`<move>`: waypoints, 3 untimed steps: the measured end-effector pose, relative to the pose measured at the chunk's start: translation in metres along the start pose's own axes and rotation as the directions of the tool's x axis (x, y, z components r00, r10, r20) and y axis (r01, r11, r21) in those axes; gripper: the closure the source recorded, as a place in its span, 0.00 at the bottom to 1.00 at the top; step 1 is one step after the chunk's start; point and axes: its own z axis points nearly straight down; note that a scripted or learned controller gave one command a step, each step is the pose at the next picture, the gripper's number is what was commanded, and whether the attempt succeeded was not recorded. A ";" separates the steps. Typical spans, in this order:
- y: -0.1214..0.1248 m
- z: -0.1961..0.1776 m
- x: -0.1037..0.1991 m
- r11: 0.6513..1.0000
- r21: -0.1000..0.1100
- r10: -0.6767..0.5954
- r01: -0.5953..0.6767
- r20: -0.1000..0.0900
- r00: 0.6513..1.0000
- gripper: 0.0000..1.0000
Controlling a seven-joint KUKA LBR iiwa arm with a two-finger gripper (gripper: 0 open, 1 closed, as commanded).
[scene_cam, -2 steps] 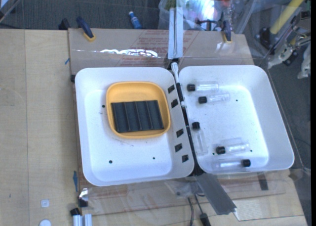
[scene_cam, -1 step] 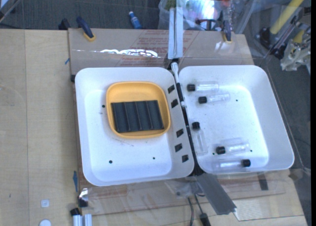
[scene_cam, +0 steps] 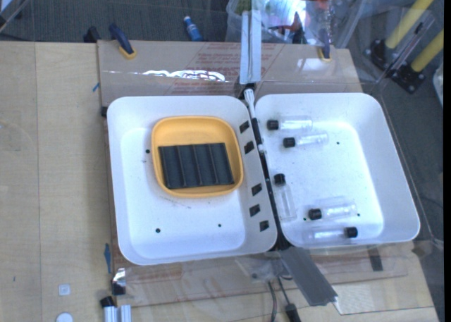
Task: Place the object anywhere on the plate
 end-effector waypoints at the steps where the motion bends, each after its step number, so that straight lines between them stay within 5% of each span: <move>1: 0.000 0.001 0.001 1.000 -0.001 0.001 -0.001 0.000 1.000 0.00; 2: 0.027 0.074 0.006 0.934 -0.008 -0.357 0.357 0.003 0.934 0.00; 3: 0.026 0.062 0.005 0.936 -0.001 -0.352 0.352 0.006 0.936 1.00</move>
